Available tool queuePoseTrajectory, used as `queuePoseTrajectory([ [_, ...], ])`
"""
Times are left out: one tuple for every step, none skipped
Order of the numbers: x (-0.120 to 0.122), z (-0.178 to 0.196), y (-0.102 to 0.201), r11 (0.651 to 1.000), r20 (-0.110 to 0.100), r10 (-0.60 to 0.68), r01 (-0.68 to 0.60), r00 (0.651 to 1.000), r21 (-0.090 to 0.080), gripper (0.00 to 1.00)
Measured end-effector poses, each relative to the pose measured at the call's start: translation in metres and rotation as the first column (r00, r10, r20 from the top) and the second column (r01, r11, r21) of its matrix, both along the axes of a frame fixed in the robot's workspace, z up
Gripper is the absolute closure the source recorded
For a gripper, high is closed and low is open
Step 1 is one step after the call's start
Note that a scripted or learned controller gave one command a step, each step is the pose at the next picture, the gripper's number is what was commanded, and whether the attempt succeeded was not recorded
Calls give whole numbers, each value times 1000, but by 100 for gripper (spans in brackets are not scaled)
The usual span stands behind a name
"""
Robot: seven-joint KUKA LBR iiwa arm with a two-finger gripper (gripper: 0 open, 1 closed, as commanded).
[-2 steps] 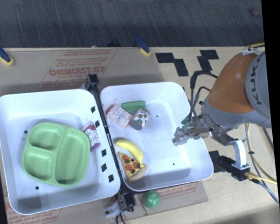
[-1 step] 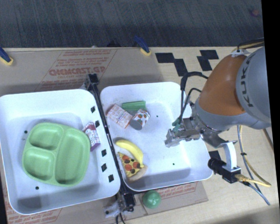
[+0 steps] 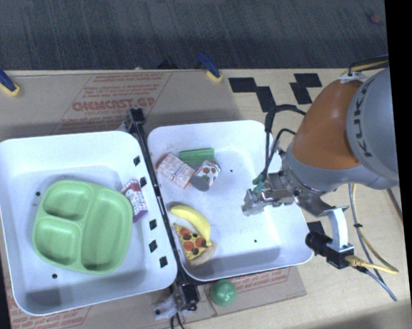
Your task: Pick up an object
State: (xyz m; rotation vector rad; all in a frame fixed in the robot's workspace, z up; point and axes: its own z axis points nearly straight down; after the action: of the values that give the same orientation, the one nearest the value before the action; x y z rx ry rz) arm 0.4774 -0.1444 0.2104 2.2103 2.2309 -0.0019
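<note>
Gripper over the right bin, no object selected yet; finger state cannot be determined.

Near edge first: a green ball (image 3: 222,292) rests on the bench outside the bins, at 6 o'clock of the right bin (image 3: 261,257). Inside that bin, the pizza slice (image 3: 192,243) lies at 7 o'clock, touching the banana (image 3: 194,221) just above it. The banana's long axis runs from 10 o'clock to 4 o'clock, curving, one tip toward the divider. The gripper (image 3: 256,199) hovers at 3 o'clock over bare floor, well apart from every object. Farther back, the small carton (image 3: 207,174), the red-and-white box (image 3: 174,169) and the green block (image 3: 196,154) crowd together at 11 o'clock. Judged risks: closing at the present position grasps nothing; the banana and pizza slice may shift together; the clustered items may jam the fingers. The green tray (image 3: 82,225) occupies the left bin.
</note>
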Motion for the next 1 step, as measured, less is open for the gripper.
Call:
queuePoseTrajectory([
  [0, 2, 1, 1000, 0, 0, 0, 1000, 0, 100],
])
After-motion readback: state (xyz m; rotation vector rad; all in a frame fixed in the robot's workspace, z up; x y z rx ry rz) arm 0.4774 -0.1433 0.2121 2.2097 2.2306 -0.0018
